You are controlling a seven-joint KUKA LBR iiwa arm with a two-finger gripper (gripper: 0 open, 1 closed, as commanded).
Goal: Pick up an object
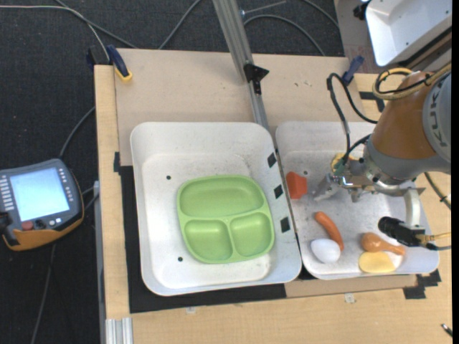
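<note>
Right bin (301, 138): far half bare. Near end crowded — carrot (328, 228), egg (325, 250), yellow piece (378, 262). Orange block (297, 185) against left wall.

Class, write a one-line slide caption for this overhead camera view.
Robot arm's gripper low in the right bin near a carrot and egg; green divided plate in the left bin.
</note>
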